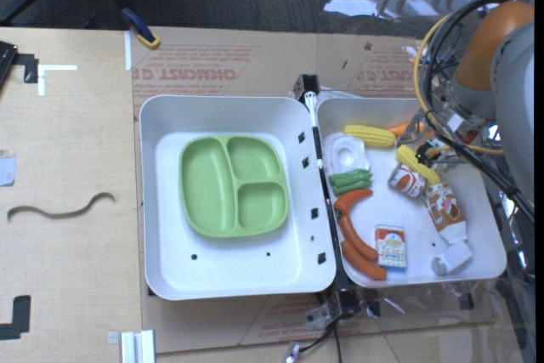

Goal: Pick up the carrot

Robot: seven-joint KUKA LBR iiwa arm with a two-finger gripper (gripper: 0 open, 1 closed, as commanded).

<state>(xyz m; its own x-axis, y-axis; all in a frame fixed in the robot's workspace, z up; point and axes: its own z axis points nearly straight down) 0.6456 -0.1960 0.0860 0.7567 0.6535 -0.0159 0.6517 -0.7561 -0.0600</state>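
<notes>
The claw [425,145] is seen low over the right bin's [486,266] far side, half lost among cables (whether it is spread or closed cannot be told). The carrot [400,130] lies just beside it, touching a corn cob [368,133]. A second cob [416,162] and a small can [406,180] crowd close below; green beans [350,179] lie farther off.

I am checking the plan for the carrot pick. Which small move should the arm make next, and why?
Probably move the arm leftward and down toward the carrot, the orange piece at the far side of the right bin. It lies partly hidden between two corn cobs and the cables, so a slow approach seems wise.
</notes>
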